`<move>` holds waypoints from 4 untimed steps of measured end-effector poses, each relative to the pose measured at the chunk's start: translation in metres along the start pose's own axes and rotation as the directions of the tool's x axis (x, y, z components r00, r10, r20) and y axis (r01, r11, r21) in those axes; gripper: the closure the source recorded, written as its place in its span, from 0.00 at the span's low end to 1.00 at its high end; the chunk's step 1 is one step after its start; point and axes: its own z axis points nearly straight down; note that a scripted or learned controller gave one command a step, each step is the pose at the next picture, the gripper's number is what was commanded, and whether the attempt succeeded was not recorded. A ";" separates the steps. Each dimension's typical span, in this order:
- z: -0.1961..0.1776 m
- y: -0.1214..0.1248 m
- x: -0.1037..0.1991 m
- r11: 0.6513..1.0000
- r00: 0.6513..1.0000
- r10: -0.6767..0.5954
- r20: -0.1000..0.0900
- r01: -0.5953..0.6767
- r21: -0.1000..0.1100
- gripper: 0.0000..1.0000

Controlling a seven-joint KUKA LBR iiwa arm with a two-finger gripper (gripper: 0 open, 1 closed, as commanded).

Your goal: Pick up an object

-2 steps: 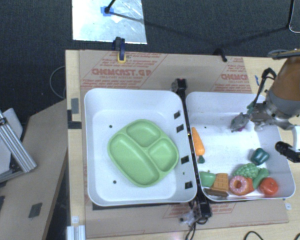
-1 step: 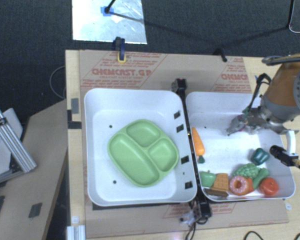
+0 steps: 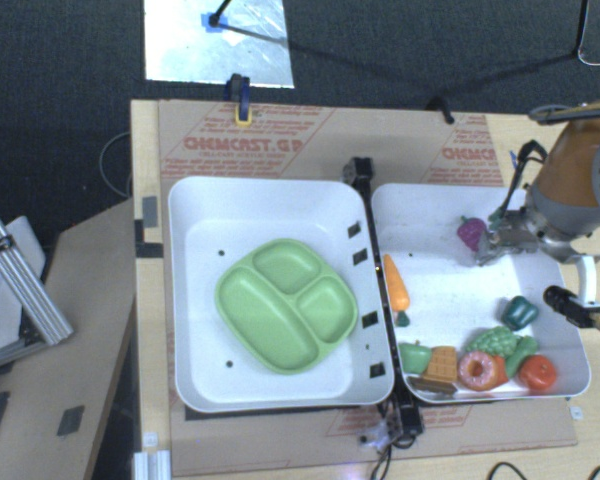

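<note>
The right bin (image 3: 435,230) holds toy foods. A purple toy (image 3: 470,233) lies near its back wall. My gripper (image 3: 492,242) is low in the bin just right of the purple toy, close against it; whether it touches is unclear. An orange carrot (image 3: 395,286) lies along the bin's left wall. A dark green pepper (image 3: 520,312) sits at the right. Along the front wall lie a green piece (image 3: 414,356), a waffle (image 3: 441,365), a pink donut (image 3: 477,369), a leafy green toy (image 3: 502,344) and a red tomato (image 3: 538,371).
The left bin (image 3: 210,218) holds a green divided plate (image 3: 285,305). The grey arm with its orange band (image 3: 580,168) reaches in over the right bin's far right corner. A black divider clip (image 3: 360,171) sits between the bins.
</note>
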 end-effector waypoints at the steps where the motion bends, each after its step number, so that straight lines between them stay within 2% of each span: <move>1: -0.046 0.008 -0.004 1.000 1.000 -0.003 0.001 0.003 -0.001 1.00; 2: -0.105 0.020 -0.004 1.000 1.000 -0.004 0.002 0.004 -0.005 1.00; 3: -0.130 0.021 -0.004 1.000 1.000 -0.004 0.000 0.004 0.000 1.00; 4: -0.140 0.024 0.047 1.000 1.000 -0.007 -0.001 0.007 0.001 1.00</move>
